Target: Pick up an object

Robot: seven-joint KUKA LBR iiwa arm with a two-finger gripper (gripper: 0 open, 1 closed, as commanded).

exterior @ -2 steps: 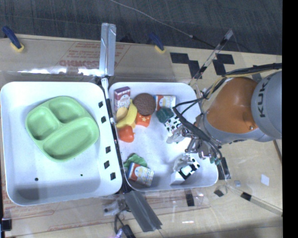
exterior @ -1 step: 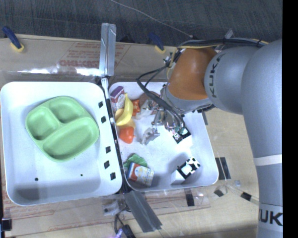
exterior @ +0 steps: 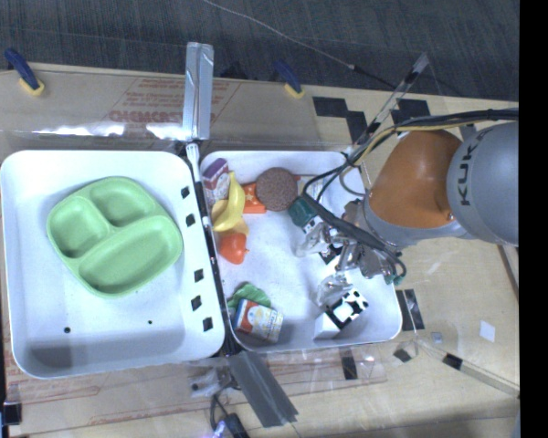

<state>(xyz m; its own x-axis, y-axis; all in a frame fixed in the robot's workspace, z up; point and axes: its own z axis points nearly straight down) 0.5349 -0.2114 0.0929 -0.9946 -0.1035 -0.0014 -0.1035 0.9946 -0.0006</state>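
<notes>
My gripper [exterior: 322,265] hangs low over the right part of the right bin [exterior: 283,327], open, with bare white floor between its silvery fingers [exterior: 310,241]. Left of it, along the bin's left wall, lie a yellow banana [exterior: 228,208], an orange piece [exterior: 234,248] and a purple-and-white item [exterior: 216,172]. A brown round disc [exterior: 277,188] rests near the back wall. A small teal item [exterior: 301,212] sits just behind the gripper. A labelled can [exterior: 258,320] with a green leafy piece [exterior: 249,294] lies at the front left. A black-and-white cube [exterior: 347,307] sits right below the gripper.
The left bin [exterior: 36,336] holds a green divided plate [exterior: 115,234]. A metal divider bar [exterior: 198,89] rises between the bins at the back. Cables [exterior: 384,121] trail from the orange-banded arm [exterior: 416,185] over the right bin's back right corner.
</notes>
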